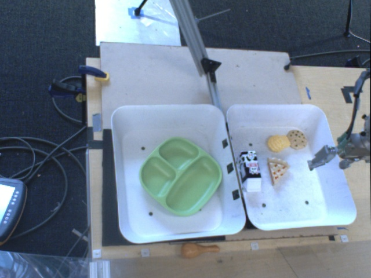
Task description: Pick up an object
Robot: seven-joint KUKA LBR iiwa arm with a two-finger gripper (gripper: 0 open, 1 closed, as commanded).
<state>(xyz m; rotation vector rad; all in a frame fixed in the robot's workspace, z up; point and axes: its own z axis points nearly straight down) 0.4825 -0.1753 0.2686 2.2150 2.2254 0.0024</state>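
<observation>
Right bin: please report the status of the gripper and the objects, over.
Gripper at right bin's right edge, holding nothing seen. Pizza slice, cookie, yellow piece, small carton all lying in bin, untouched. Path to pizza slice clear.

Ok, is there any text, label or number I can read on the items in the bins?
None is legible.
Small black-and-white carton in the right white bin: dark printing on its face, too small and blurred to read.
Dark handheld screen device at the left edge: lit display, nothing readable.
</observation>
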